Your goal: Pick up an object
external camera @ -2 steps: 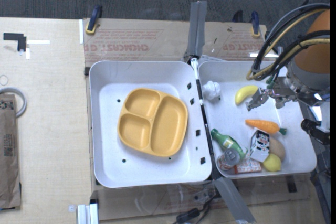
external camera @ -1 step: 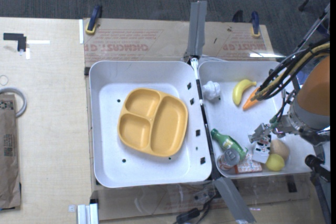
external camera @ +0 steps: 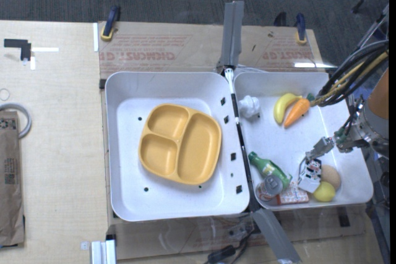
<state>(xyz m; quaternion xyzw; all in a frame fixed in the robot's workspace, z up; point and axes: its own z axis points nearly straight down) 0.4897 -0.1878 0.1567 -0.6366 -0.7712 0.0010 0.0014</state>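
Several things are crowding the right bin's point(external camera: 359, 195) near corner below my jaws point(external camera: 314, 165): a small white box point(external camera: 311, 177), a potato point(external camera: 331, 176), a lemon point(external camera: 324, 192), a can point(external camera: 270, 185) and a green bottle point(external camera: 267, 166). I cannot tell whether my jaws are parted. I am judging the risk as nudging neighbours or scraping the wall; open floor is lying toward the banana point(external camera: 283, 106) and carrot point(external camera: 297, 111).

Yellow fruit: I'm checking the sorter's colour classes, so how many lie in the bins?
2: a banana at the right bin's back, a lemon at its front corner. Clutter may hide more.
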